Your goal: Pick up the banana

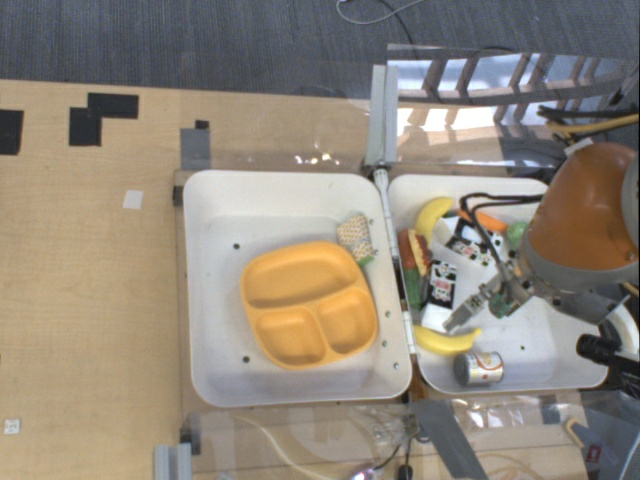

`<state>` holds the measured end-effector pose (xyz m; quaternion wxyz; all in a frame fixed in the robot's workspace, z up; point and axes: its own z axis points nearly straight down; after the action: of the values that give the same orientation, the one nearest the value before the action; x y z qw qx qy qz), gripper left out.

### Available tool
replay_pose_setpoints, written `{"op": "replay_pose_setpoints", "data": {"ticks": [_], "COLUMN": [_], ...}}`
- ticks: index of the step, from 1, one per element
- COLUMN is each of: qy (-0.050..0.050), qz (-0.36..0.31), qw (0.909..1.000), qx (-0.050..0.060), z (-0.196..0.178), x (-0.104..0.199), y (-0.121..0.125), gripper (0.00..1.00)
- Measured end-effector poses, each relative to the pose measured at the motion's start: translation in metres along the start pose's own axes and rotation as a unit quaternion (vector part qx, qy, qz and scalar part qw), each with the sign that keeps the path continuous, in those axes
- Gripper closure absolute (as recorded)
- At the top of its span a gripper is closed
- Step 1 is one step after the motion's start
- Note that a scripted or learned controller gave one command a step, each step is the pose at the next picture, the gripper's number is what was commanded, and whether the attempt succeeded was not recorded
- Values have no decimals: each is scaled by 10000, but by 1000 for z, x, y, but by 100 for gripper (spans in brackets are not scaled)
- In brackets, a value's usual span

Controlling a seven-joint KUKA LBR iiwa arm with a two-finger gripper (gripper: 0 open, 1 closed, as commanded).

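Two bananas lie in the right bin (560, 368). One yellow banana (446, 342) rests near the bin's front left, curved upward. A second banana (432, 215) lies at the back left of the same bin. My gripper (462, 316) hangs low over the bin, just above and slightly right of the front banana, pointing down and left toward it. The grey arm with its orange band (588, 213) covers the bin's right side. Nothing shows clearly between the gripper's tips.
A silver can (482, 367) lies just right of the front banana. A black-and-white box (442, 284), red and green items (412, 255) and an orange piece (490, 220) crowd the bin's left half. The left bin (215, 268) holds a yellow divided plate (307, 303) and a corn cob (354, 234).
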<state>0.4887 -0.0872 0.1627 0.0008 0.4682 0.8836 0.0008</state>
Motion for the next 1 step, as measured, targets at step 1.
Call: {"op": "replay_pose_setpoints", "data": {"ticks": [1], "qy": [-13], "qz": [396], "qw": [9992], "qx": [-4], "z": [-47], "x": [-61], "y": [10], "gripper": [0]}}
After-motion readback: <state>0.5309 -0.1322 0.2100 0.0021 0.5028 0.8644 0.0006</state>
